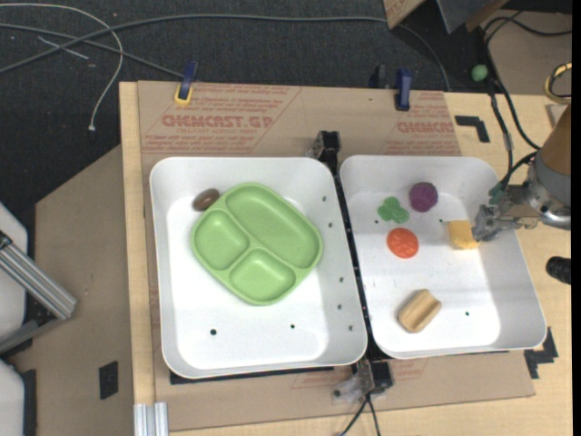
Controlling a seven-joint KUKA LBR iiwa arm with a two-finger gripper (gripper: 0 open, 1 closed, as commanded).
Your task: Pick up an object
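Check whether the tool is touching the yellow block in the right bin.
Cannot tell. In the camera view the tool meets the yellow block's right edge, but no contact or gap shows plainly.

Dark carpet floor (82,107) with loose white cables (64,39) surrounds the cardboard-topped bench (272,116)

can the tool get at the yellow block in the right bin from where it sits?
Probably yes. The tool sits at the yellow block's right side, nothing between them. The orange ball and tan block lie apart to the left and below.
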